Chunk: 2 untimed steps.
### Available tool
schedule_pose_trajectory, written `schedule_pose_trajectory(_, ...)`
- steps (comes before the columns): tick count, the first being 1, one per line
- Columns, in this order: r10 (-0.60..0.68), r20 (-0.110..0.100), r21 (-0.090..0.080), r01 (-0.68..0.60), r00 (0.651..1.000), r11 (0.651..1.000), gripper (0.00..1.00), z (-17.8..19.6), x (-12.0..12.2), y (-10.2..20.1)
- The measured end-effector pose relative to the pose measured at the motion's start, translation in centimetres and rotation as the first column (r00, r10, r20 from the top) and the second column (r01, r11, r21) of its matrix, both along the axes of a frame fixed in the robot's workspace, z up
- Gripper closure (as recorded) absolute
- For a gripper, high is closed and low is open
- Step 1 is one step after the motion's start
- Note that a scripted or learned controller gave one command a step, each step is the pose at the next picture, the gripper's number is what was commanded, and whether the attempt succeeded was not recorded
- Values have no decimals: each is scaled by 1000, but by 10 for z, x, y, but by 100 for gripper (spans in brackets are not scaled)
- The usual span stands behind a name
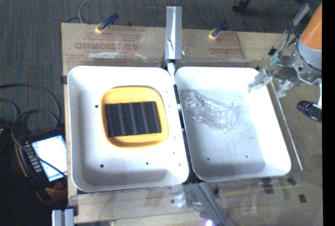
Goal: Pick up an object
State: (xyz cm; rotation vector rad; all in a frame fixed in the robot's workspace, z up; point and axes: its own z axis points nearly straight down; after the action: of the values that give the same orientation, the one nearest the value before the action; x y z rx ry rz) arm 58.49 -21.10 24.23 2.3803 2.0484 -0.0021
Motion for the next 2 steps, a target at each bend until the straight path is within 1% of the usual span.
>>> schedule_pose_trajectory(1, 52, -2, 2, -52, 999, 999, 0, -34, 7, 98)
schedule_pose_trajectory(2, 29, 2, 2, -29, 1000, 1000, 0, -148, -13, 71)
